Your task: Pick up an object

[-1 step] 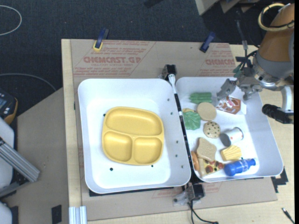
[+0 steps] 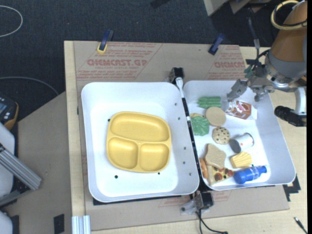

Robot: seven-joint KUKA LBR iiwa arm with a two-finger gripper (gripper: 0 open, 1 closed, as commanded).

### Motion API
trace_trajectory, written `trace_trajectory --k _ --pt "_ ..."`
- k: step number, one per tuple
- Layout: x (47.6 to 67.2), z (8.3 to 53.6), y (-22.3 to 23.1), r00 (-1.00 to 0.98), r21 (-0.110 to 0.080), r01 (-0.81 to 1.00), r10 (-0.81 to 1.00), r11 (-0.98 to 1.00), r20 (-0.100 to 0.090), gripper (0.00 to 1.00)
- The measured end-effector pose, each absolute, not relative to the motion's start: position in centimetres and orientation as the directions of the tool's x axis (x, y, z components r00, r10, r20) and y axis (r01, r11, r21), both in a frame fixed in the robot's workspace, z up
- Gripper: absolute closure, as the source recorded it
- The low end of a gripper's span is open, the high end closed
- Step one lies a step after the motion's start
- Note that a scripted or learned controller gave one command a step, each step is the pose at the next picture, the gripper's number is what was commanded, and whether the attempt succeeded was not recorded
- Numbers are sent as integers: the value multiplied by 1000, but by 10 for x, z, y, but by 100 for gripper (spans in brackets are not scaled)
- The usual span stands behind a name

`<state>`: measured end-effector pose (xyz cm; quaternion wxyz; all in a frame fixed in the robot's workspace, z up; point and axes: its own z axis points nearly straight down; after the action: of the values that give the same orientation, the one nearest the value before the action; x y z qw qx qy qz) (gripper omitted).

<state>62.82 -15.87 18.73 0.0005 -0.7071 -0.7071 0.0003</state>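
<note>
The right bin [image 2: 278,130] holds several toy foods: a green pea pod [image 2: 209,102], a tan round bun [image 2: 215,116], a green leaf [image 2: 200,125], a chip cookie [image 2: 221,135], a red-and-white packet [image 2: 240,110], a grey-and-white can [image 2: 242,142], a bread slice [image 2: 214,155], a cheese wedge [image 2: 241,159], a pizza slice [image 2: 219,173] and a blue bottle [image 2: 249,174]. My gripper [image 2: 247,92] hangs at the bin's far side, just above the packet. Its fingers are spread open and nothing is between them.
A yellow three-compartment plate [image 2: 139,141] lies in the left bin [image 2: 92,130]. The ridge between the two bins [image 2: 185,126] runs down the middle. Blue clamps [image 2: 104,42] sit on the cardboard base at the back. The arm's grey body [image 2: 287,57] stands over the right bin's far right corner.
</note>
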Motion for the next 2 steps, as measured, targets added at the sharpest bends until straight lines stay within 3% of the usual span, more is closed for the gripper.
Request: trace_trajectory --k 1,2 --pt "625 143 -154 -1 -6 1000 1000 1 2 0" --pt "629 100 -157 0 12 1000 1000 0 -10 0"
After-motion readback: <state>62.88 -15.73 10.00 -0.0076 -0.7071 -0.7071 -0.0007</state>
